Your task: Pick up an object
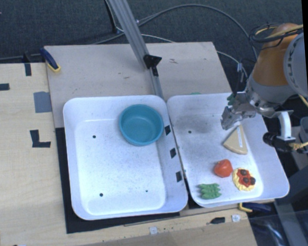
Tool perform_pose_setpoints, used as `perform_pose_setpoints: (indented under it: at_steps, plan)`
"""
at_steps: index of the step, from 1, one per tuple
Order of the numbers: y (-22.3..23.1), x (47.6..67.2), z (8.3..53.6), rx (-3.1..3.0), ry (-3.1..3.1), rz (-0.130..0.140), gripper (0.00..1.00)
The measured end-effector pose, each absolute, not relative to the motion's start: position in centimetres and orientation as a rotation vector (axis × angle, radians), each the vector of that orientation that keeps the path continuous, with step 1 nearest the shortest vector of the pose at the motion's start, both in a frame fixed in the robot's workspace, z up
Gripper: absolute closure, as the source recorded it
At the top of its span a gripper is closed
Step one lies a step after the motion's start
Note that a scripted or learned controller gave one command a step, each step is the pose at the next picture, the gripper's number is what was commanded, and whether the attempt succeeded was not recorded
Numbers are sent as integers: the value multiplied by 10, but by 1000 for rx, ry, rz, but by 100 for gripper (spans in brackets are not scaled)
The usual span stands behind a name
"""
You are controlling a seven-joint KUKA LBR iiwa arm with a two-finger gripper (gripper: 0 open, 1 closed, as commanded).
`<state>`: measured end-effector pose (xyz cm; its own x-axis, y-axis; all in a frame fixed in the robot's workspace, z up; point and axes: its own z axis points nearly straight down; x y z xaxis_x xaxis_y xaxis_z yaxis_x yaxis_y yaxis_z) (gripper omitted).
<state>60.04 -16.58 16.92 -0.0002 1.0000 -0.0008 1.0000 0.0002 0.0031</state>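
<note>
My gripper (231,118) hangs over the upper right part of the right bin (196,123), just above a tan wedge-shaped piece (236,141). Lower in that bin lie a red tomato-like piece (223,168), a yellow round piece with red dots (244,179) and a green bumpy piece (209,191). A blue bowl (141,124) sits at the top of the left bin (92,151). No object shows between the fingers.
A grey metal pole (134,36) slants down to the divide between the bins. Cables (203,10) run behind the right bin. A blue-and-yellow clamp (50,59) sits at the bench's back left corner.
</note>
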Motion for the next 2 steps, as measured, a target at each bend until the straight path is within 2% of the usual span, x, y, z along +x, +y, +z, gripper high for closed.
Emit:
perform_pose_setpoints:
  at_steps: [1,2]
  plan:
    - [-166,601,206,2220,2220,2,100]
    - [-114,599,199,2218,2227,0,100]
